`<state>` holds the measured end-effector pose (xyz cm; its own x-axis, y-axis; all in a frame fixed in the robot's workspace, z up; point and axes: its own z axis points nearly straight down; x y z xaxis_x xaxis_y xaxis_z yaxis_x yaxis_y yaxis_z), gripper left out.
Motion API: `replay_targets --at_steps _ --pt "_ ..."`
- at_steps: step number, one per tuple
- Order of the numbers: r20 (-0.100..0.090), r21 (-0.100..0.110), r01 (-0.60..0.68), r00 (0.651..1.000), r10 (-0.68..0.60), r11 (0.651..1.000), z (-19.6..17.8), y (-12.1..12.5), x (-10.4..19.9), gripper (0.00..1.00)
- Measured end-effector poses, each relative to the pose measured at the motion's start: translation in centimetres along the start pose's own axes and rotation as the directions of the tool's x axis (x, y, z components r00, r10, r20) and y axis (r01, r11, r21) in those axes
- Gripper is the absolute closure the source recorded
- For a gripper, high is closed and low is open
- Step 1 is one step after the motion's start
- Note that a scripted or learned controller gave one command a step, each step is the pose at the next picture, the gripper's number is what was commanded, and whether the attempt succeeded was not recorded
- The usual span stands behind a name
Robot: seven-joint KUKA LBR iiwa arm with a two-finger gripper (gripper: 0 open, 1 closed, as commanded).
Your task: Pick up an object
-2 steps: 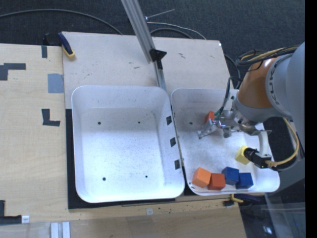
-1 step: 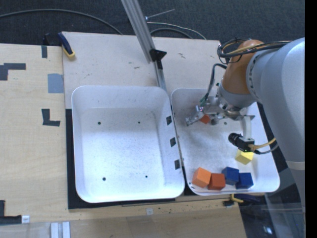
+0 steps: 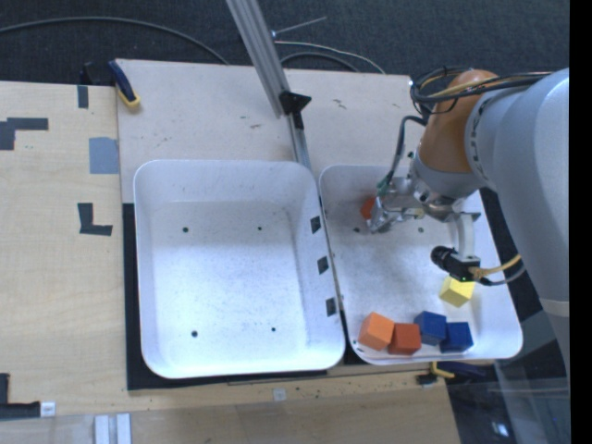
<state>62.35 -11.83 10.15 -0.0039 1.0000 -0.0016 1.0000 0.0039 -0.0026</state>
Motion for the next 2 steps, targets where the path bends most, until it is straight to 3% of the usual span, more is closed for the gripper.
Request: replay_targets --at_steps 1,2 --pt "0.001 0.001 0.000 1.000 0.000 1.000 0.1 0.0 0.0 0.00" --pt "-0.002 -0.005 0.000 1.000 0.000 1.000 0.9 4.2 2.4 0.00"
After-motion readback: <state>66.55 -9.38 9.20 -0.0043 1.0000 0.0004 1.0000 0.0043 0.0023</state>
